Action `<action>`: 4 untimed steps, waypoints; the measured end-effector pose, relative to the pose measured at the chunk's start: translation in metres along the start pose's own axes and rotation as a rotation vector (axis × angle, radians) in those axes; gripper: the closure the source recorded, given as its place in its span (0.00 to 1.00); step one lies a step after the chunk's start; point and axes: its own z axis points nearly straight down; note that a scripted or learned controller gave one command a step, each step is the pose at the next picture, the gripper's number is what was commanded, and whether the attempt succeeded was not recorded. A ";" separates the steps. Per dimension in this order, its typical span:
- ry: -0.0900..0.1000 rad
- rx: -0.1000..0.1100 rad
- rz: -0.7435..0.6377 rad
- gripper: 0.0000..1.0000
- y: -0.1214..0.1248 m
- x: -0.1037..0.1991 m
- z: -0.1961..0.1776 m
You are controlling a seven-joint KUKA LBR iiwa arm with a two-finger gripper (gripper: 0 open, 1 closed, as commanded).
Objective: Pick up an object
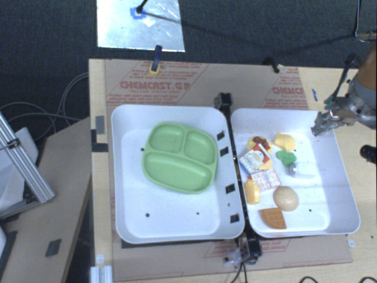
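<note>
The right bin (339, 187) holds several small toy foods. Among them are a yellow piece (285, 141), a green piece (287, 157), a red and white packet (255, 160), a tan round bun (286, 198) and an orange waffle-like piece (274, 218). My gripper (323, 124) hangs over the bin's far right corner, to the right of the yellow piece and apart from all the items. Nothing shows in it.
In the left bin (126, 175) lies a green divided plate (179, 157). A black divider with clips (232, 158) runs between the bins. A silver sheet (140, 16) lies beyond the bench, and a metal rail (23, 164) stands at the left.
</note>
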 end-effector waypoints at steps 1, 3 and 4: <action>0.001 0.002 -0.002 1.00 0.001 0.000 -0.014; 0.003 0.004 -0.007 1.00 0.009 0.100 -0.031; 0.003 0.004 -0.007 1.00 0.015 0.150 -0.036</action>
